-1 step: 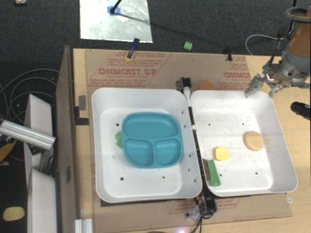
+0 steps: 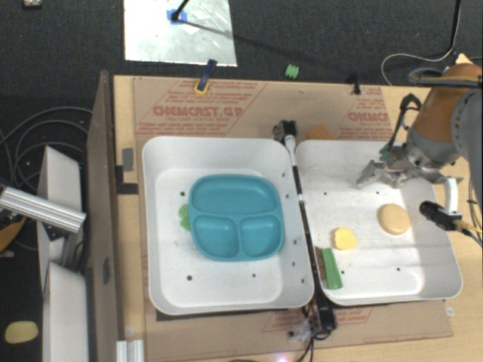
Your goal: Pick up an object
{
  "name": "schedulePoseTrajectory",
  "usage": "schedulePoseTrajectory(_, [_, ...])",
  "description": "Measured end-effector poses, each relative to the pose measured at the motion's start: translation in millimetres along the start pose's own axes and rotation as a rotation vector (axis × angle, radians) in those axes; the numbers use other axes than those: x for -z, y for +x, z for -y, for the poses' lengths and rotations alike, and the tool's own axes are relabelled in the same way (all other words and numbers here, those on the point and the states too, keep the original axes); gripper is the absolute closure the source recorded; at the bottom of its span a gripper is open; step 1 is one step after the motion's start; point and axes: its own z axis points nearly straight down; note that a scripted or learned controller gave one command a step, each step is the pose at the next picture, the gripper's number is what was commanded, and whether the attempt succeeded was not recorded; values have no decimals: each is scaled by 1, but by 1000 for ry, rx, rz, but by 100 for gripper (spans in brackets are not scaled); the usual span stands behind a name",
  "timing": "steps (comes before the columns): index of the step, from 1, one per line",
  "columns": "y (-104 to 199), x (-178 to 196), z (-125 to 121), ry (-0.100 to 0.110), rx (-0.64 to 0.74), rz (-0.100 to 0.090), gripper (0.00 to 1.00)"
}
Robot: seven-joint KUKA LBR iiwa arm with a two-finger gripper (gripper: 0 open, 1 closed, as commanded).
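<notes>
Dark carpet is surrounding a cardboard-covered surface [image 2: 226, 104] that is carrying two shallow white bins side by side. From the fixed overhead camera, the left bin [image 2: 162, 202] is holding a teal divided plate [image 2: 235, 216] with a small green piece [image 2: 183, 216] peeking out at the plate's left edge.

The right bin [image 2: 423, 274] is holding three loose things: a tan rounded piece [image 2: 394, 219] like a small bun near its middle right, a yellow chunk [image 2: 345, 239] left of it and a little nearer the camera, and a green strip [image 2: 330, 268] lying along the bin's lower left wall. The arm is reaching in from the right, and its claw [image 2: 383, 170] is hovering over the upper part of this bin, above and slightly left of the tan piece. Its fingers are splaying wide with nothing between them.

Being closest, the tan piece is looking like the likely target. It is appearing light and possibly soft, with a smooth domed top that could slip, so closing across its widest middle is seeming safest. It is nearly round, with only a slight long axis running left to right in the view, so it is pointing nowhere clearly. The green strip, by contrast, is running lengthwise toward the camera, and gripping it across its narrow width would suit.
</notes>
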Motion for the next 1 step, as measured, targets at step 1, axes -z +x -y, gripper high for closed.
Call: schedulePoseTrajectory(1, [-1, 54, 42, -6, 0, 2, 0])
